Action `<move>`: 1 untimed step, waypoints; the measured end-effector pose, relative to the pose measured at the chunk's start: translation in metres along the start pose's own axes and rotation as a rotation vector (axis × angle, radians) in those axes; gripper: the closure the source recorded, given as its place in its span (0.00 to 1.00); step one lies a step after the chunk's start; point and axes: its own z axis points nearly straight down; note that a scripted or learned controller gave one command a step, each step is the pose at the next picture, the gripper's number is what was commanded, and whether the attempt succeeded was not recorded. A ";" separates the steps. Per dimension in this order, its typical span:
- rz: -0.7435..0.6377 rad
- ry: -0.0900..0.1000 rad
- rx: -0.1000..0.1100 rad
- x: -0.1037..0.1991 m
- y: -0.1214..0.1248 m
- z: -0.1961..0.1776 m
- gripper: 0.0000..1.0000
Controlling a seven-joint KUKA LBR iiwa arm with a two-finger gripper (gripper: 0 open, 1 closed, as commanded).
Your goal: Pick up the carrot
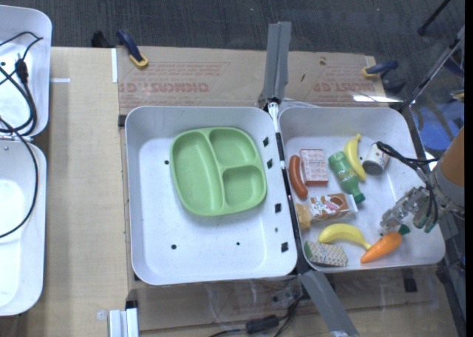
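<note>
The orange carrot [380, 247] lies tilted near the front right corner of the right bin [414, 134], its green top pointing up and right. My gripper [395, 216] hovers just above and right of the carrot's top end, at the bin's right side. The fingers look metallic and point down-left toward the carrot. Nothing shows between them.
The right bin also holds two bananas [341, 233] [355, 155], a green bottle [345, 175], a sausage [298, 175], a pink box [314, 166], an orange carton [329, 207], a can [375, 158] and a wrapped snack [327, 254]. A green divided plate [219, 171] sits in the left bin [148, 254].
</note>
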 end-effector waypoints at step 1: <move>-0.001 0.000 0.000 0.000 0.000 0.000 0.00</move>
